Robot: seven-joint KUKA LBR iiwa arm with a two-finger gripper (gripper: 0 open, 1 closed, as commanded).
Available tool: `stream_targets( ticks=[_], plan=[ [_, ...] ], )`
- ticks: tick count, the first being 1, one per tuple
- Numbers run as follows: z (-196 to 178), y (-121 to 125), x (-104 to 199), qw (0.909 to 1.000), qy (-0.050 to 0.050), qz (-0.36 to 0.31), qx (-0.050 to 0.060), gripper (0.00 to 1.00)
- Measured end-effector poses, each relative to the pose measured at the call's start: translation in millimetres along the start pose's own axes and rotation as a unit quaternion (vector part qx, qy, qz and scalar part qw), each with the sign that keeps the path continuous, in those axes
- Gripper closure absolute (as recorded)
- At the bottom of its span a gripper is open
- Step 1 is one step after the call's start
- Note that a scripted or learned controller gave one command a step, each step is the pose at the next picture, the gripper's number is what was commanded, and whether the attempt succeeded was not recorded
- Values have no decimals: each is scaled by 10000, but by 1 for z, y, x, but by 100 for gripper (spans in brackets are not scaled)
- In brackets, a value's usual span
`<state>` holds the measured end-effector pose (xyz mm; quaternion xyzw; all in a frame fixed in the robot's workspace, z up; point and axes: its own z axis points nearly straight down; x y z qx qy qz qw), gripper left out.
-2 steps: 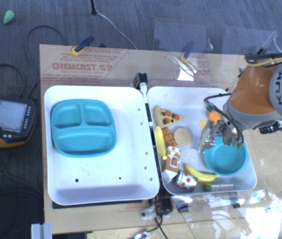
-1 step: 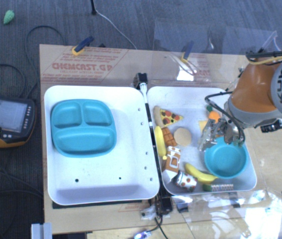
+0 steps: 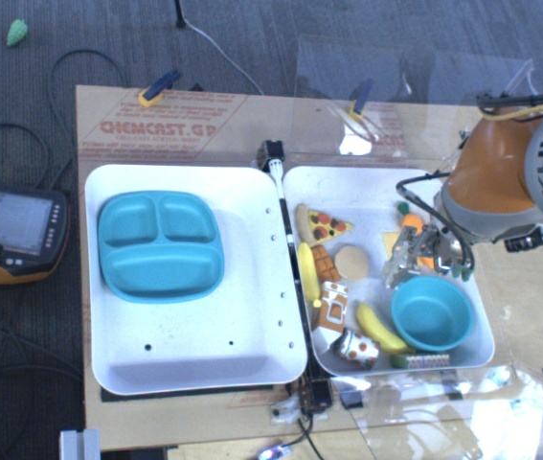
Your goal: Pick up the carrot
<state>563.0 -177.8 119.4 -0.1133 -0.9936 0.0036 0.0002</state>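
A handheld control pendant with a grey screen and orange casing point(image 3: 14, 233) lies on the dark carpet at far left, beside the bench. On the bench, the left white plastic bin point(image 3: 252, 353) carries a blue plastic plate with three compartments point(image 3: 160, 244), set toward its upper left corner. Just across the divider, the right white plastic bin point(image 3: 367, 182) is crowded: a toy pizza slice with red toppings point(image 3: 324, 224) sits near its top left, a yellow stick-shaped piece point(image 3: 307, 271) runs along its left wall, a waffle-patterned brown block point(image 3: 326, 262) lies just beside that, and a round tan disc point(image 3: 351, 262) rests near the middle. Lower down, a yellow toy banana point(image 3: 379, 328) lies tilted, touching the round blue plastic bowl point(image 3: 431, 313) in the bin's lower right corner. The small orange toy carrot point(image 3: 412, 223) lies near the bin's upper right, just above my metal two-finger gripper point(image 3: 407, 260), which hangs over the bowl's upper rim. Whether my fingers are spread or pressed together, I cannot tell. My grey arm with its orange band point(image 3: 496, 166) reaches in from the right.
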Motion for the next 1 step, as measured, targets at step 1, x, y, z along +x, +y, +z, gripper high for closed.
stream_targets(
  ticks=[1],
  plan=[
    [-69,54,-41,9999,-45,108,-45,100]
  ],
)
